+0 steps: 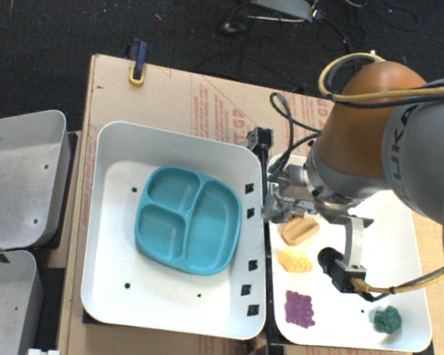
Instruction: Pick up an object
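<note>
Two white bins sit side by side: the left bin point(102, 279) holds a teal divided plate point(190, 220); the end effector point(304, 217), its grip state unclear, hovers over the right bin's point(422, 250) tan block point(299, 230).

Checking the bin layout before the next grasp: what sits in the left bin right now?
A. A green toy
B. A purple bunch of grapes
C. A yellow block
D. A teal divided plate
D. The teal divided plate lies in the left bin, while the purple grapes, yellow block and green toy all lie in the right bin.
</note>
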You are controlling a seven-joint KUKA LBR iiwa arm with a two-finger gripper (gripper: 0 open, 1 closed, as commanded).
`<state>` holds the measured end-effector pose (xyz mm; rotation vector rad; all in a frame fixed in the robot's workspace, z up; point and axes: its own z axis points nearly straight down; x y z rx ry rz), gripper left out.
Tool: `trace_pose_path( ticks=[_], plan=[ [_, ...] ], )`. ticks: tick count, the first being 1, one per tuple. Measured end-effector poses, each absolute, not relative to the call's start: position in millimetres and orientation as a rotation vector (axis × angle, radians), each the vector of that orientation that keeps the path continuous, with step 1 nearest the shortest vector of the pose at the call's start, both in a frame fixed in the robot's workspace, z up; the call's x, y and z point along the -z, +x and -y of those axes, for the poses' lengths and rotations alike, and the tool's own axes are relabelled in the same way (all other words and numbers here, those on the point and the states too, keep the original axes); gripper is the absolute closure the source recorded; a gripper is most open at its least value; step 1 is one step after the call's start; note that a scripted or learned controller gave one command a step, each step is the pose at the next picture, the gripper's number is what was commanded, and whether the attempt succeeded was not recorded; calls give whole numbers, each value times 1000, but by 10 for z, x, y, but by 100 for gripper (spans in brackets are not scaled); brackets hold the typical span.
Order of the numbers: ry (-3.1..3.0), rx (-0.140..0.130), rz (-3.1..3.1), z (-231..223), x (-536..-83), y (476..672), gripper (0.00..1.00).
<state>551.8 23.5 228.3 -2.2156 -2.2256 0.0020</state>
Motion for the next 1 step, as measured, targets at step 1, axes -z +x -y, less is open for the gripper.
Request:
trace_pose_path(
  ticks=[1],
  plan=[
    [-2213,1,2229,-755,-2250,5626,100]
  ],
)
